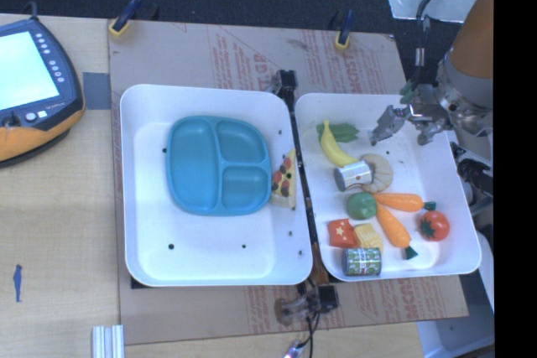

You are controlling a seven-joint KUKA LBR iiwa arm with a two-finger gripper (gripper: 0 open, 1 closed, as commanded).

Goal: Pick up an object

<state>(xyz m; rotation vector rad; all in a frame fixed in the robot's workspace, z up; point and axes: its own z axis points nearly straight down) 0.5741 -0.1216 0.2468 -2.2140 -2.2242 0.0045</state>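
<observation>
The right bin point(449, 172) holds toy food. There is a yellow banana point(333, 148) with a green leaf point(344, 131), a silver can point(353, 175) lying on a tan disc point(383, 170), a green ball point(362, 205), two carrots point(399, 201) point(393, 228), a tomato point(434, 225), a red block point(341, 232), a yellow corn piece point(367, 236) and a green tin point(362, 262). My gripper point(409, 128) hovers over the bin's upper part, right of the banana. It is open, with nothing between its fingers.
The left bin point(147, 205) carries a blue divided plate point(220, 165), and a pizza slice point(285, 179) leans at its right wall. A tablet point(29, 84) lies at the far left of the bench. Clamps point(124, 17) point(343, 31) hold the cardboard's back edge.
</observation>
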